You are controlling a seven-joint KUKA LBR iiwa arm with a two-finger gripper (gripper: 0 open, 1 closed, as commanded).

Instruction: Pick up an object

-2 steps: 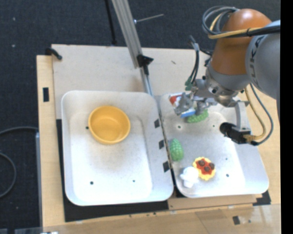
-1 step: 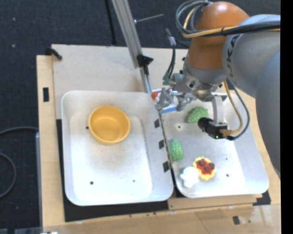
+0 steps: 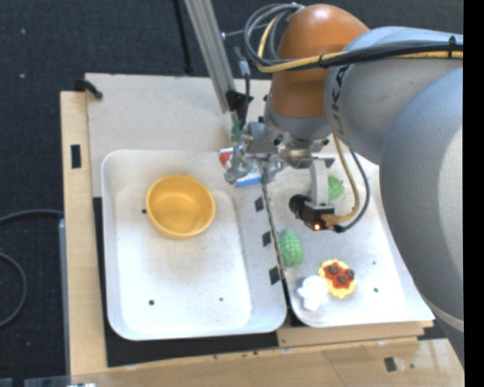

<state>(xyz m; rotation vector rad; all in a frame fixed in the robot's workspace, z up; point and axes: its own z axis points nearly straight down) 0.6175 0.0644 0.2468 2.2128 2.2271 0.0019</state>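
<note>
Apparently the arm is working over the far end of the seam between the two bins, where a small red-and-blue object (image 3: 235, 168) lies just beside the gripper (image 3: 254, 161); whether the fingers are spread, closed or pinching it cannot be told, since the wrist hardware crowds over that spot. That little object looks like the likeliest target, sitting right at the fingers on the left bin's (image 3: 129, 297) far right corner. To do the step well, the arm would want to come straight down so the fingers straddle the piece rather than nudge it against the bin wall, then close fully before lifting, and rise slowly enough to show whether anything came along. Nearer the camera than the fingers, in the right bin (image 3: 387, 297), lie a green knobbly toy (image 3: 291, 247), a white lump (image 3: 312, 293) and a yellow piece with red spots (image 3: 338, 278), the last two just beside each other; another green item (image 3: 335, 188) peeks out by the wrist. Left of the fingers, the left bin holds a yellow bowl (image 3: 180, 205), upright. Both bins rest on a pale surface (image 3: 145, 111).
</note>
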